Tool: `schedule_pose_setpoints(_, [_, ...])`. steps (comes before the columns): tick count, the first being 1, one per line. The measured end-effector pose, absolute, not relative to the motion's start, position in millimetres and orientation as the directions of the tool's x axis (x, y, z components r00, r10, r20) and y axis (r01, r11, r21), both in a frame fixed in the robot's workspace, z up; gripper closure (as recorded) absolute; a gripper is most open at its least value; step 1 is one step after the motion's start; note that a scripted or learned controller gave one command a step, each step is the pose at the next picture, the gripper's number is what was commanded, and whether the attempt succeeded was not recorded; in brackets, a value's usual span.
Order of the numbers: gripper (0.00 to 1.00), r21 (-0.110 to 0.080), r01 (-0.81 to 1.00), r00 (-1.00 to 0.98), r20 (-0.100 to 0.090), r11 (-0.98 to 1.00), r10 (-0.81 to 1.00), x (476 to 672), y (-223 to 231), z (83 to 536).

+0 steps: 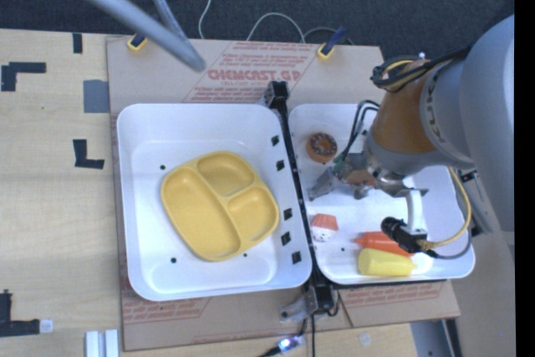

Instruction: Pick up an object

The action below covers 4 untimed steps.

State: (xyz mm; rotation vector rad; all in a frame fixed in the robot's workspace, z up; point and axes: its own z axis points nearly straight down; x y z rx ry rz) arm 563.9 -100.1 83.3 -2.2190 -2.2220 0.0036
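Pale wooden bench top (50, 205) carries a sheet of brown cardboard (251, 71), and on that sit two shallow white bins side by side, with dark carpet beyond the far edge. Seen from above at a slant, the left bin (138, 255) holds a yellow divided plate (219, 203), lying flat and slightly turned, near the middle of the bin floor. The right bin (456, 267) holds several small things: a round brown doughnut (321, 146) near its far left corner, a small red and white piece (323, 223) by the dividing wall, and at the near edge an orange carrot (378, 242) touching a yellow lemon-shaped piece (385, 264). The grey arm (476, 113) with its orange band reaches in from the right and hangs over the right bin. Its gripper (328, 180) points toward the dividing wall, low between the doughnut and the red and white piece. I cannot tell how the jaws stand, and nothing is visibly held.
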Motion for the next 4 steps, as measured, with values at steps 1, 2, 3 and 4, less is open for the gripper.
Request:
schedule_pose_setpoints(1, [1.00,0.000,1.000,-0.002,-0.002,0.002,1.000,564.6,-100,95])
schedule_pose_setpoints(2, [1.00,0.002,1.000,-0.002,0.000,0.002,1.000,567.3,-95,138])
schedule_pose_setpoints(3, [1.00,0.003,1.000,-0.001,-0.001,0.001,1.000,563.1,-96,200])
schedule_pose_setpoints(4, [1.00,0.005,1.000,-0.001,-0.001,0.001,1.000,561.2,-99,262])
